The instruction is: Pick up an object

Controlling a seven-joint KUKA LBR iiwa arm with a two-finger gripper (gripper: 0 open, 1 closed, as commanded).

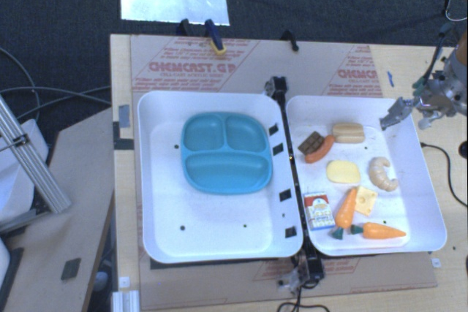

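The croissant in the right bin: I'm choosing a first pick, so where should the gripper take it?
Probably from straight above, across the croissant's thick middle, fingers on its left and right sides. It lies flat, curved, apart from the cheese wedge and the bin wall.

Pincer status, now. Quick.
Pincer: over the upper right edge of the right bin, above the toy food and touching none of it. Open or closed cannot be told.

Single fixed camera above the bench (241,58), slanted down over both bins (157,157).
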